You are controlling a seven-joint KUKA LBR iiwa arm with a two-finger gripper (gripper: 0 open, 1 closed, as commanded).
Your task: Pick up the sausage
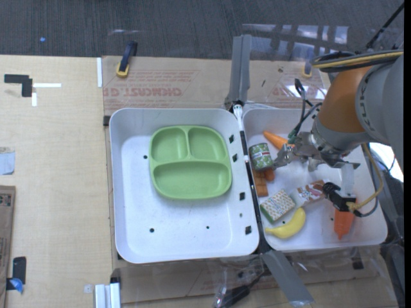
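The gripper (280,160) hangs just right of the green can (259,155); its opening cannot be told. The sausage (261,183) lies just below that can. It should descend there, avoiding the can.

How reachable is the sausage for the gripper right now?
Probably yes, but tight. The gripper is close to the sausage, which lies uncovered along the bin wall, with the can at one end and the cracker beside it.
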